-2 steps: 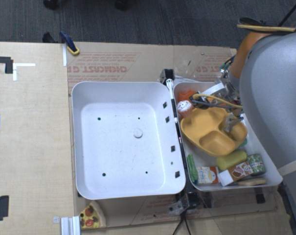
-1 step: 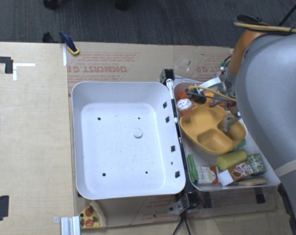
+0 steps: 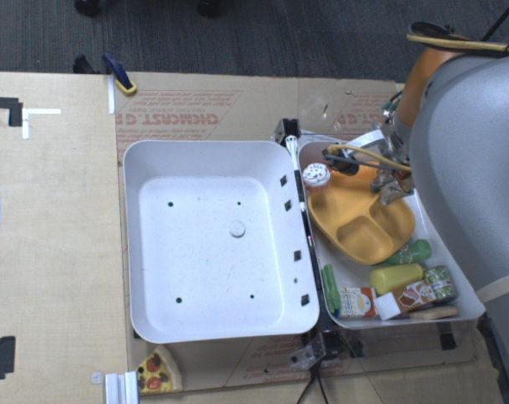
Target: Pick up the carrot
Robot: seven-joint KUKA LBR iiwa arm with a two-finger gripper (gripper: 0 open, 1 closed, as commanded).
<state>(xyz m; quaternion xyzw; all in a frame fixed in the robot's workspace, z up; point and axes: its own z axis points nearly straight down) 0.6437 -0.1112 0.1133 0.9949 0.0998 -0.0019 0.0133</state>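
- Arm (image 3: 469,158) covers right bin's (image 3: 355,320) right side.
- Gripper (image 3: 387,179) over yellow divided tray (image 3: 363,221); can't tell its state.
- Carrot: can't pick it out w/ certainty among packets (image 3: 405,293) at bin's near end.

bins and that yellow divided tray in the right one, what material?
Bins: look like thin moulded white plastic, with rounded corners and a smooth, slightly glossy surface. Yellow tray: probably plastic too, with uniform colour, a soft sheen and moulded compartments. Neither can be confirmed by look alone.
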